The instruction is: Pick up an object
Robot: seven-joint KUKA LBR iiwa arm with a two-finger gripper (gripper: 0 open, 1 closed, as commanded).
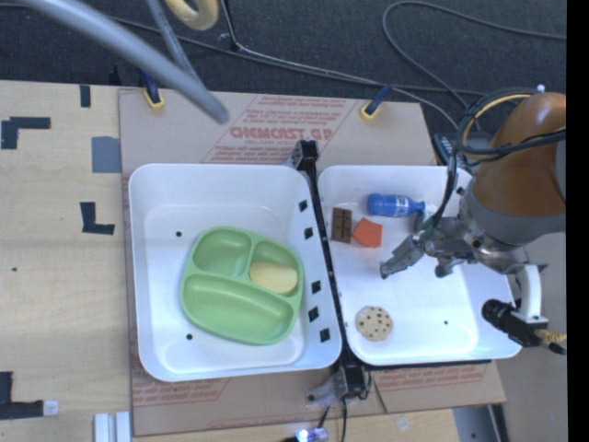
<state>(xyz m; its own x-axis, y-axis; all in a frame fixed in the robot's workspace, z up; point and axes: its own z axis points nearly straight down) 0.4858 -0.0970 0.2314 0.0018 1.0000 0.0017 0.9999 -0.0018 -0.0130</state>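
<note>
The right bin (pixel 460 334) holds a blue bottle (pixel 394 205) lying on its side, a brown block (pixel 341 225), an orange block (pixel 368 234) and a round speckled cookie (pixel 375 322). My gripper (pixel 421 264) hangs over the middle of this bin, just below the bottle and to the right of the orange block. It is open, its two dark fingers (pixel 396 262) spread apart with nothing between them. The cookie lies below and to the left of the gripper.
The left bin (pixel 147 247) holds a green divided plate (pixel 221 302) with a pale yellow piece (pixel 274 276) in its right compartment. A black divider (pixel 317 247) separates the bins. Cables run behind the bench.
</note>
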